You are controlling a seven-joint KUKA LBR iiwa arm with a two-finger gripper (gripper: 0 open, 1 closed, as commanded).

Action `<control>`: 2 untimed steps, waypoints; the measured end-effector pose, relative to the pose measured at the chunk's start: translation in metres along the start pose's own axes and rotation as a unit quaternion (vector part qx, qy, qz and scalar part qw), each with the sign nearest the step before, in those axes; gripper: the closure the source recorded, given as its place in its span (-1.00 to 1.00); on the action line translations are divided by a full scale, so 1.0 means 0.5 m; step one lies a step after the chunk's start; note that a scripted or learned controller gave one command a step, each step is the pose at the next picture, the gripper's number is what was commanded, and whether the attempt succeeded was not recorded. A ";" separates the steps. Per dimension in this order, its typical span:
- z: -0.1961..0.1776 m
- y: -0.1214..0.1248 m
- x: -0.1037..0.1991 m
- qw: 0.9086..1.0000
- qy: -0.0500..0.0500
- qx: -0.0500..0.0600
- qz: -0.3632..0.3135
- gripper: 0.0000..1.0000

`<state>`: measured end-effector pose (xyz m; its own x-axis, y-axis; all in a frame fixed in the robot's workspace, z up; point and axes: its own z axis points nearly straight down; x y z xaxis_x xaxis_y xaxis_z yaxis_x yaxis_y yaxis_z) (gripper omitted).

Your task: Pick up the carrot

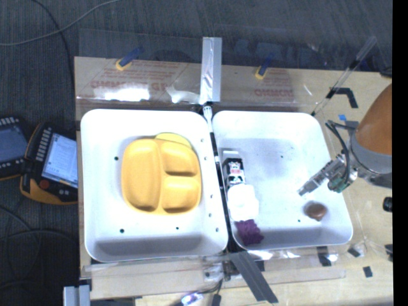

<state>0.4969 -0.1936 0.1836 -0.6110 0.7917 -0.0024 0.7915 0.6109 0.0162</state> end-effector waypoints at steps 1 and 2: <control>-0.038 0.147 0.023 1.000 0.001 0.008 0.019 1.00; -0.038 0.147 0.023 1.000 0.001 0.008 0.019 -1.00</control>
<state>0.5479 -0.1399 0.2037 -0.5800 0.8146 -0.0003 0.8146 0.5800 0.0002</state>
